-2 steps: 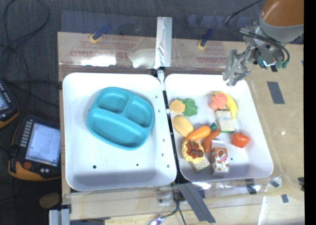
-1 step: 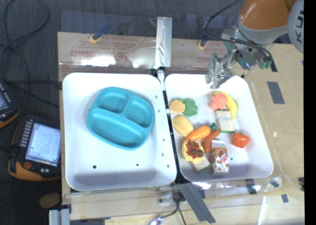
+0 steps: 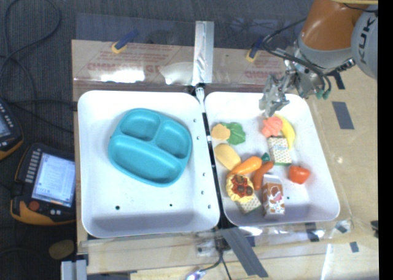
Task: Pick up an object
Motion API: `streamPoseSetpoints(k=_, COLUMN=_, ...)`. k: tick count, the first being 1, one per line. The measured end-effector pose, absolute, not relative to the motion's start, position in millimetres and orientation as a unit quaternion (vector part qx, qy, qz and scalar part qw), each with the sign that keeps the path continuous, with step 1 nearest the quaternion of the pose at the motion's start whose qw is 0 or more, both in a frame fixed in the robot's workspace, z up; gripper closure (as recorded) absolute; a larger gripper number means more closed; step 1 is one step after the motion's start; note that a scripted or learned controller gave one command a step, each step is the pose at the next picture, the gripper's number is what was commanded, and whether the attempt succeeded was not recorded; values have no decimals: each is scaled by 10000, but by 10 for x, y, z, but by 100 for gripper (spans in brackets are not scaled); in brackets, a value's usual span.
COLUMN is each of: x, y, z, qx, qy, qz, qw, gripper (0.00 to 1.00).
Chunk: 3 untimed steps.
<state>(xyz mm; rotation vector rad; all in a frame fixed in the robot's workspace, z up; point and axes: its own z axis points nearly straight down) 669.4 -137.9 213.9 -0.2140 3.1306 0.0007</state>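
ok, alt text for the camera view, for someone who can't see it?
The gripper hangs over the far edge of the right bin, just above a pile of toy food, with nothing visibly between its fingers. The left bin holds a blue divided plate.

Little can be read here. The arm [image 3: 367,30] carries dark letters on its grey shell at the right edge, "KU" by the look of them (the rest is cut off). The cardboard sheet [image 3: 138,64] behind the bins bears red print, too blurred to make out. The small cartons [image 3: 273,198] in the right bin show pictures, but no legible words.
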Motion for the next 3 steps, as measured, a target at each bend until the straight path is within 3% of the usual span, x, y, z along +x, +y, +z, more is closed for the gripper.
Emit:
streamPoseSetpoints(k=1, x=6696, y=-1212, z=2003, qx=-1873, qy=9823, qz=-2, qw=19, gripper=100)
streamPoseSetpoints(k=2, x=6697, y=-2229, z=2966, qx=-1660, qy=9861, qz=-8, qw=33, gripper=100)
streamPoseSetpoints(k=3, x=6699, y=-1325, z=4471, qx=-2542, qy=9672, qz=3, qw=39, gripper=100)
